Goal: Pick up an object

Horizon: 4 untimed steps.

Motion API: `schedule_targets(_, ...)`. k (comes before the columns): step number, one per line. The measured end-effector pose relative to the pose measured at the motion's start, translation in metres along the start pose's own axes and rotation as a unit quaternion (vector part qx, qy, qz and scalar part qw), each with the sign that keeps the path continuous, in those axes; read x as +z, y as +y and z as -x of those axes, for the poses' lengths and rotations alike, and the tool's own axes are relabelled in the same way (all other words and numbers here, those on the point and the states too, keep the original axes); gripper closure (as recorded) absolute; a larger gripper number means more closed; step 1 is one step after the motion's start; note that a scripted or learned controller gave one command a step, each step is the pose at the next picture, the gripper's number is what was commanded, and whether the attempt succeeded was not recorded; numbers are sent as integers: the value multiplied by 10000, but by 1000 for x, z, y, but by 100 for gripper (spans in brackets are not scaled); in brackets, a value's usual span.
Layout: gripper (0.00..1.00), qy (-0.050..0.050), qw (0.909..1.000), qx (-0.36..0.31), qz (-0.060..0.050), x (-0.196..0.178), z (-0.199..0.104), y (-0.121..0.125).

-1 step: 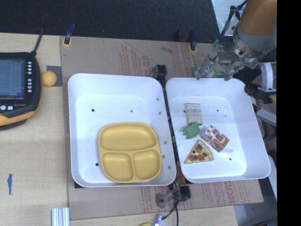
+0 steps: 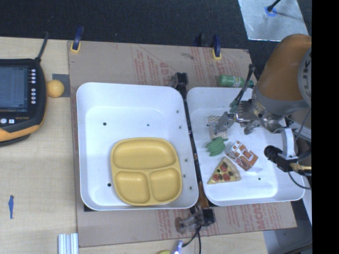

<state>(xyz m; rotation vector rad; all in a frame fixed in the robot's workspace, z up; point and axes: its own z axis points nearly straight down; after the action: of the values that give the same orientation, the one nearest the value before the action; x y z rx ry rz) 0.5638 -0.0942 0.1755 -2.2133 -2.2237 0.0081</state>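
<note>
- Bench layout: two shallow white bins sit side by side; the left bin (image 2: 92, 110) carries a yellow divided tray (image 2: 145, 170), and the right bin (image 2: 265, 192) carries several small toys.
- Arm: the grey arm with its orange band (image 2: 286, 67) reaches in from the right and hangs over the upper half of the right bin.
- Gripper (image 2: 229, 119): it sits low over the bin's upper left area, close above a pale patterned piece (image 2: 214, 124). Whether the fingers are apart or together cannot be told from this angle, and nothing is seen held between them.
- Candidate objects: a green toy (image 2: 215, 145) lies just below the pale piece; a pizza slice (image 2: 224, 172) lies near the bin's front; a small printed box (image 2: 243, 155) lies just beside the slice, up and to its right.
- Handling, as judged: these look like light play-food items. The pizza slice seems flat and stiff, so it likely offers little height to pinch; its edges are the probable hold. The green toy appears chunkier and probably easier to close on across its middle. The box looks rigid, and a grip across its narrow sides seems apt.
- Risk, as judged: light, smooth pieces may slide away on the slick bin floor under a closing grip.
</note>
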Motion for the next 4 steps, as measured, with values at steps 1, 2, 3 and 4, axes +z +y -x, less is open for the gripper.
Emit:
schedule_targets(1, 0, 0, 10000, -4, 3, 85, 4, 29)
schedule_targets(2, 0, -1, 10000, -4, 10, 84, 9, 0)
schedule_targets(3, 0, -2, 10000, -4, 19, 83, 5, 24)
schedule_targets(4, 0, -1, 10000, -4, 10, 84, 17, -4)
